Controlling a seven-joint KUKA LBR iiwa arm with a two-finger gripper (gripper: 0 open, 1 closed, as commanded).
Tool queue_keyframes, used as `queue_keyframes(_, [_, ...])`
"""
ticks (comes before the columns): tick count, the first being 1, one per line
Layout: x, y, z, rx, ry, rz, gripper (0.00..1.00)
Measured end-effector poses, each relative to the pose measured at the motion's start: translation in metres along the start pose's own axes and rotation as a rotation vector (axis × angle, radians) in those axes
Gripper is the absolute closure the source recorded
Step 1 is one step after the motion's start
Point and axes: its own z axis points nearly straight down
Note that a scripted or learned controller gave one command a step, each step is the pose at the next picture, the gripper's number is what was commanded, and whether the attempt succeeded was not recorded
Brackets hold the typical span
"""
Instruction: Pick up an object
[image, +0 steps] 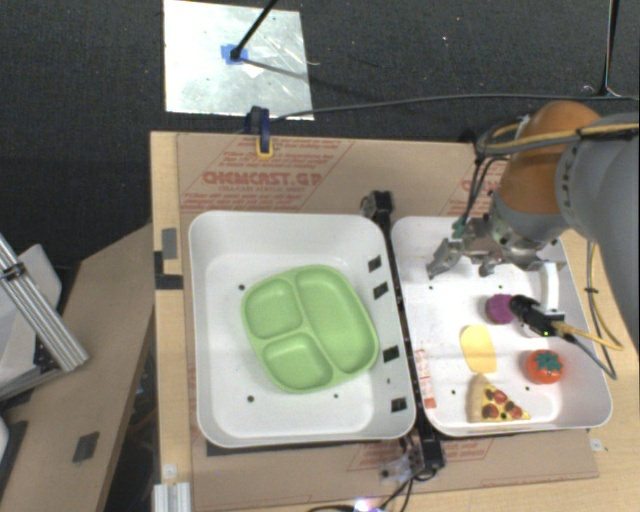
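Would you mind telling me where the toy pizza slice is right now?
The pizza slice lies in the right bin, near its front edge, just below the yellow block and left of the tomato.

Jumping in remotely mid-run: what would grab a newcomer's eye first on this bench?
The green divided plate stands out first, alone in the left bin. Next comes the grey arm with its orange band, its gripper over the upper part of the right bin. Below it lie small toys: a purple piece, a yellow piece, a pizza slice and a tomato.
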Motion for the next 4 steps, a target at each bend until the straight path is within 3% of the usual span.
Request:
queue_keyframes(1, [0.0, 0.003, -0.015, -0.008, -0.001, -0.001, 1.0])
queue_keyframes(2, [-0.002, 0.004, -0.08, -0.013, -0.002, -0.002, 1.0])
queue_keyframes(3, [-0.002, 0.005, -0.095, -0.008, -0.001, -0.002, 1.0])
queue_keyframes(4, [0.045, 0.01, -0.091, -0.006, 0.001, -0.008, 1.0])
